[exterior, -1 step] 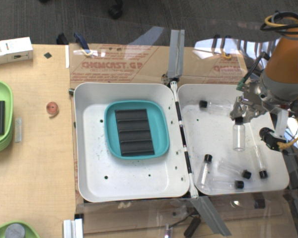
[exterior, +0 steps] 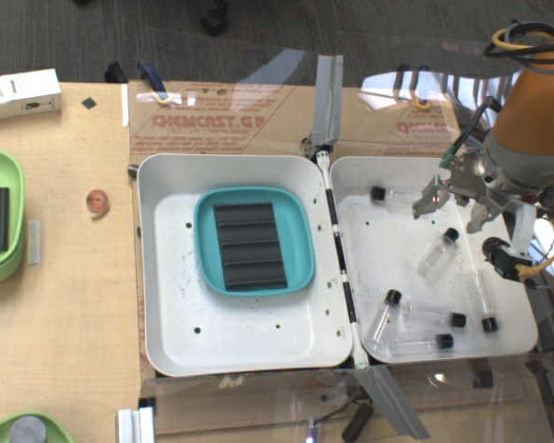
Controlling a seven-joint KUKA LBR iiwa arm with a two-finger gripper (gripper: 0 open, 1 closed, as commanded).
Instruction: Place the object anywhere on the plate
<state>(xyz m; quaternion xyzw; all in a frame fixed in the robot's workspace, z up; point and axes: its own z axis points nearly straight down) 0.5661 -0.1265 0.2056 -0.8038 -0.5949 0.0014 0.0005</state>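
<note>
Wooden bench, two white bins side by side. Teal plate (exterior: 255, 241) sits in left bin (exterior: 166, 247). Clear tubes (exterior: 438, 255) lie scattered in right bin (exterior: 369, 247). Gripper (exterior: 462, 201) hovers above them, fingers spread, holding nothing; nearest tube just below, plate well left.

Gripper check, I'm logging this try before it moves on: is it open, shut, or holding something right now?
Gripper: open, nothing between its fingers, hanging over the right bin above the clear tubes.
</note>
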